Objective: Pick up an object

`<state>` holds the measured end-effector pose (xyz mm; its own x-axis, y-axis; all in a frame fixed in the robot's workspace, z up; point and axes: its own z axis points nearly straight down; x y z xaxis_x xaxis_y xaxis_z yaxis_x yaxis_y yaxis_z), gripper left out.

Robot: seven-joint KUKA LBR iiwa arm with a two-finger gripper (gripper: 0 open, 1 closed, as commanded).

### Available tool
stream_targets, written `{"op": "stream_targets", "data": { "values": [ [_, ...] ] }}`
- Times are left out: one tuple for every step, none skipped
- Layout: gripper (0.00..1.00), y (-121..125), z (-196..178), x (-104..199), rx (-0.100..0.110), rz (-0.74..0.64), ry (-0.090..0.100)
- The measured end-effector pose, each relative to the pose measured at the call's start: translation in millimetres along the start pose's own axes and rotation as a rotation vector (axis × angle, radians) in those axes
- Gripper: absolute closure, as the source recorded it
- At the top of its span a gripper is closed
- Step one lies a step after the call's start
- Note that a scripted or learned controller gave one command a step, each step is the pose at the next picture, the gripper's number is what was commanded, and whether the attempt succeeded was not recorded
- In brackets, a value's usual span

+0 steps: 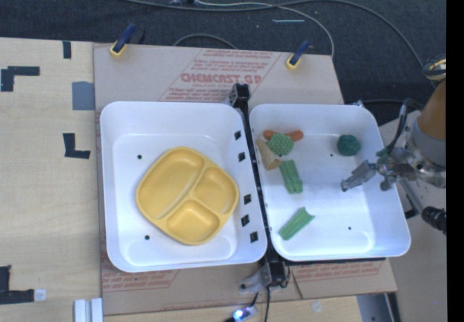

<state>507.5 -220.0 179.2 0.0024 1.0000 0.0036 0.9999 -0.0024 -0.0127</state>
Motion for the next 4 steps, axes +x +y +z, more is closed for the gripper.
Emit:
{"op": "stream_targets", "data": {
  "values": [
    [0.00,3.0,-5.5,0.1,-0.011,-0.003,-0.003],
    [0.00,-5.8,42.6,-0.8,-0.007,-0.002,-0.003],
    [0.00,-5.2,95.3,-0.5,-0.012,-0.003,-0.005],
    [1.00,-4.3,81.8,-1.4,-0.016,-0.003,-0.008]
  ]
}}
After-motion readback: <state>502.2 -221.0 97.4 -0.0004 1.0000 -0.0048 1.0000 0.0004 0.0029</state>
